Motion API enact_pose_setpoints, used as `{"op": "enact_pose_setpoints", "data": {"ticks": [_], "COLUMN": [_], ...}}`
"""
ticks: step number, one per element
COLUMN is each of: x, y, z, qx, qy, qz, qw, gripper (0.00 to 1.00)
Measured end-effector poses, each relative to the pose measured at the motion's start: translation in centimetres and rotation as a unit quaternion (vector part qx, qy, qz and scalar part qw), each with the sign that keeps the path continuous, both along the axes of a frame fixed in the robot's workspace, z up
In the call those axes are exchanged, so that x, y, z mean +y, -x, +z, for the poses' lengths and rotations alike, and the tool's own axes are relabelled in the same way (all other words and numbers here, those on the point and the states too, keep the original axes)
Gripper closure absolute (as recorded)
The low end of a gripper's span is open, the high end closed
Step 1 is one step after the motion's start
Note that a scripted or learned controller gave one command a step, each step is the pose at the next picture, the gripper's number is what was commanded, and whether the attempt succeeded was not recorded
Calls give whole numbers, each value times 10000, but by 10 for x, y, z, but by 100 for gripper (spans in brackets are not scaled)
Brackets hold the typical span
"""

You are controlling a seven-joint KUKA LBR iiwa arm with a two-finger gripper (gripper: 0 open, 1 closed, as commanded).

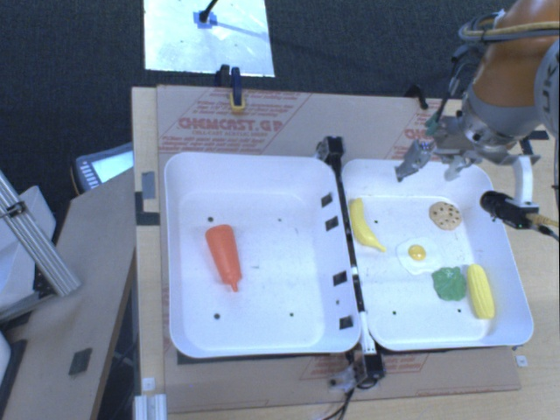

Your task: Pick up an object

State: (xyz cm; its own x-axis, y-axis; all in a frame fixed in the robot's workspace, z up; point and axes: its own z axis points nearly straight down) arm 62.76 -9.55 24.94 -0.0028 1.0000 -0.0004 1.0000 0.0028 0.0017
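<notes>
The gripper hangs above the far edge of the right bin, at about one o'clock from the picture's middle. Its two fingers are spread apart with nothing between them, and they point down toward the bin's back wall. Above it sits the grey wrist and the orange band of the arm, coming in from the upper right.

No object has been picked up; all of them lie on the bin floors. In the right bin, the banana lies along the left wall at nine o'clock from the bin's centre, set lengthwise and slightly curved. The cookie rests at about one o'clock, below and just right of the gripper but apart from it. The fried egg sits near the bin's centre, just beside the banana's lower tip. At five o'clock from the egg lies a green leafy piece, touching the corn cob on its right, which lies lengthwise near the bin's right wall.

The left bin holds a carrot, a little left of its centre, thick end toward twelve o'clock and narrow end toward six.

Both bins rest side by side on a brown cardboard sheet with red print. At twelve o'clock beyond the sheet, a shiny square plate lies on the dark floor.
</notes>
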Motion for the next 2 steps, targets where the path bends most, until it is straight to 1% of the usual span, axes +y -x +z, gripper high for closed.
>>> {"op": "enact_pose_setpoints", "data": {"ticks": [1,2], "x": [27,99], "y": [-42,-42], "z": [-43,-17], "qx": [1,-16], "qy": [-3,-19], "qz": [23,44], "qw": [10000,10000], "gripper": [0,0]}}
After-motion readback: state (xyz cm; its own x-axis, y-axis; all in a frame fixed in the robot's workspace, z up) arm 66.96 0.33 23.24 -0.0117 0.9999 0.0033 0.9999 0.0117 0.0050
